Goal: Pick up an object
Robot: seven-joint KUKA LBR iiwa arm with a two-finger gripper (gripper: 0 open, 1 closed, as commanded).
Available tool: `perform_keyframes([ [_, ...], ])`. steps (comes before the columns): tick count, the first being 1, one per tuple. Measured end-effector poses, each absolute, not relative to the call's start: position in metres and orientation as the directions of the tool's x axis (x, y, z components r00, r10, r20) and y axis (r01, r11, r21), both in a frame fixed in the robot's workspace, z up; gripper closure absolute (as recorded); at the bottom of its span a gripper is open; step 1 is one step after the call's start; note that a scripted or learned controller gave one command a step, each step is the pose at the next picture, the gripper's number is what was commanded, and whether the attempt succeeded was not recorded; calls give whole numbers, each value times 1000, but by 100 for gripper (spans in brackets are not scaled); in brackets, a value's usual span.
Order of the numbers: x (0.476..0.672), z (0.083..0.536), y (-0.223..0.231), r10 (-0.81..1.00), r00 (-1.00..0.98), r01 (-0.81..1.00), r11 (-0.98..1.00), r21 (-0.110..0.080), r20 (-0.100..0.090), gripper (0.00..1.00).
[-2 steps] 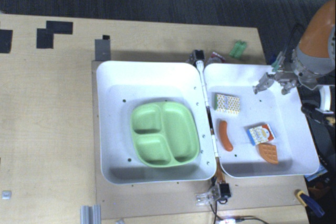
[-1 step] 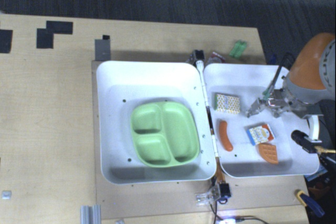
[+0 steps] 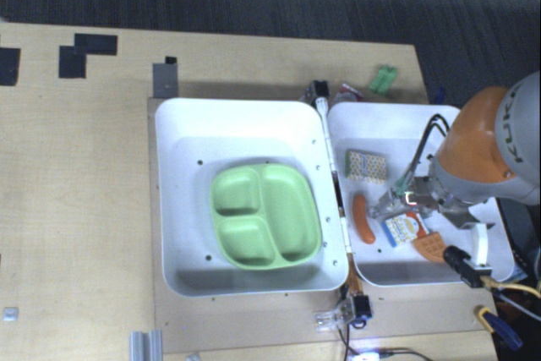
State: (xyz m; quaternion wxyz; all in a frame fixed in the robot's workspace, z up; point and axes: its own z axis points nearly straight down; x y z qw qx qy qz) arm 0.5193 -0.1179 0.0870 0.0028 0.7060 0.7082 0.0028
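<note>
In the right bin (image 3: 473,118) lie a red sausage-shaped piece (image 3: 363,218), a speckled grey pad (image 3: 366,165), a blue and white packet (image 3: 400,229) and an orange piece (image 3: 429,247). My gripper (image 3: 404,201) hangs low over the middle of this bin, right above the blue and white packet and just right of the red piece. The arm's wrist covers the bin's right half. Nothing can be made out between the gripper's tips.
The left bin (image 3: 182,182) holds a green divided plate (image 3: 265,214). Behind the right bin, on the bench, lies a small green object (image 3: 383,79) beside a small reddish item (image 3: 350,89). Cables run along the bench's front right corner (image 3: 499,321).
</note>
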Motion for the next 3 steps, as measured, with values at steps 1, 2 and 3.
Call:
perform_keyframes([
  [1,521,98,-118,1000,-4,1000,4,14,-2,100],
  [2,521,98,-118,1000,-4,1000,4,13,-1,0],
  [3,490,87,-100,1000,0,1000,0,15,-5,0],
])
